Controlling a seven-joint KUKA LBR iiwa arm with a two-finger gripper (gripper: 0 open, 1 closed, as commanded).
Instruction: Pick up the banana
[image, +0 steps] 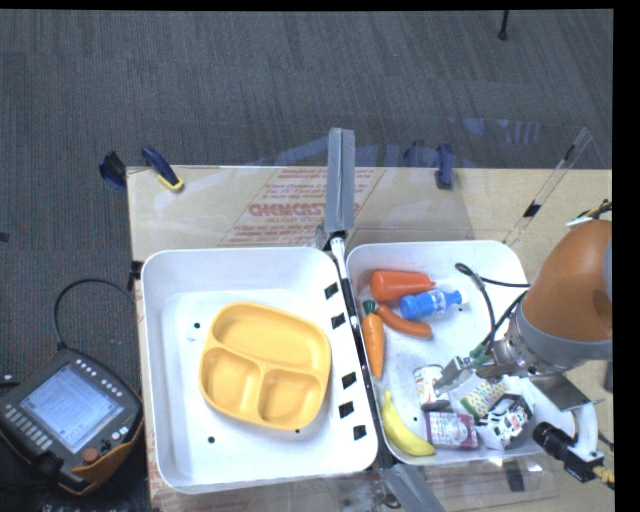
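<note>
Banana (405, 428) is lying at the near edge of the right bin (500, 254), untouched, w/ a pink packet (452, 430) just beside it. Gripper (452, 371) is hovering above-right, approach step, jaws looking apart w/ nothing between; next it's needing to drop toward the banana.

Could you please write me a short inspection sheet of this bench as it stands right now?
Surface: wooden bench bearing two white bins, left bin and right bin.
Job's things: banana lying in the right bin's near left corner, untouched.
Clutter: yellow divided tray in the left bin; three carrots, a blue bottle and small packets in the right bin.
Grippers: gripper low over the right bin, right of the banana and apart from it.
Cables: black cable looping at the wrist.
Surroundings: teach pendant on the grey floor, left.
</note>
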